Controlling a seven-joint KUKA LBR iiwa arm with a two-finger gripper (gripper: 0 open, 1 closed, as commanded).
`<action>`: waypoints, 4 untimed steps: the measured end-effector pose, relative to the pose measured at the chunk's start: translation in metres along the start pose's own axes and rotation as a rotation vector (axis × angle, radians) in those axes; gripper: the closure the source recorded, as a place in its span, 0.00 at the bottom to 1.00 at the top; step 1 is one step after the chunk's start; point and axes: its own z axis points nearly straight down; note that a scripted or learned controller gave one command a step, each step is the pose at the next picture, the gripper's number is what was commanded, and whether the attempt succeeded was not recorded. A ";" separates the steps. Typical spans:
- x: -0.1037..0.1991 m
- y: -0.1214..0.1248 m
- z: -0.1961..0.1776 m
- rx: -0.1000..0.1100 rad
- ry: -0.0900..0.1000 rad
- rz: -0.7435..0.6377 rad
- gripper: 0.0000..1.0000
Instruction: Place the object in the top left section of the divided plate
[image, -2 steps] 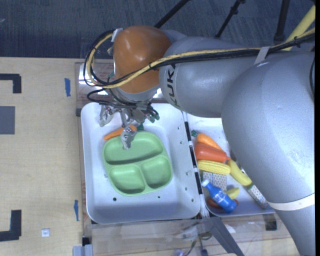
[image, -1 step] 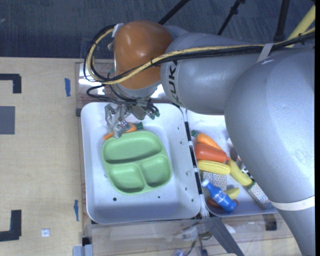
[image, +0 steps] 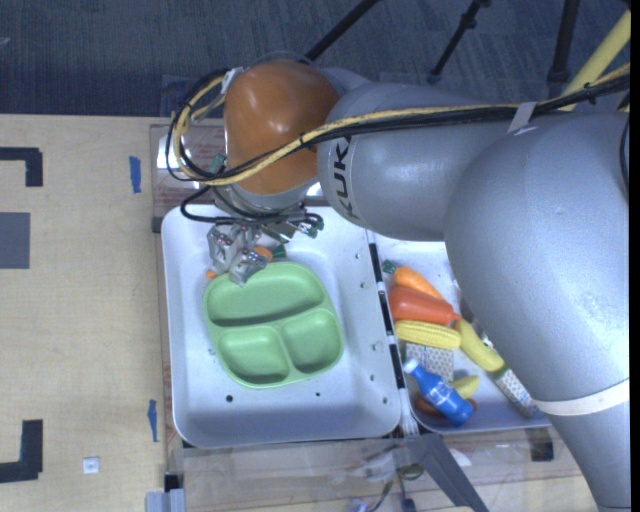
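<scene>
A green divided plate (image: 272, 322) lies in the left white bin (image: 195, 395), with one long section at its far side and two smaller ones nearer the camera. My gripper (image: 238, 255) hangs low over the plate's far left rim, under the orange wrist band (image: 275, 120). Small orange bits (image: 262, 250) show right beside the gripper, and another orange speck (image: 212, 272) lies at the plate's left edge. The gripper's metal parts hide what these belong to. All three plate sections show bare green.
The right bin (image: 500, 425) holds an orange carrot (image: 415, 290), a yellow corn cob (image: 428, 335), a banana (image: 480, 352), a blue bottle (image: 442, 392) and a grey grater (image: 515, 390). The arm's grey body covers much of that bin. Blue tape marks sit on the wooden bench (image: 80, 330).
</scene>
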 end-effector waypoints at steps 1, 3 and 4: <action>0.005 0.003 0.013 -0.010 0.014 -0.001 0.00; 0.005 0.003 0.013 -0.010 0.014 -0.001 0.00; 0.018 0.000 0.013 -0.007 0.011 0.137 0.00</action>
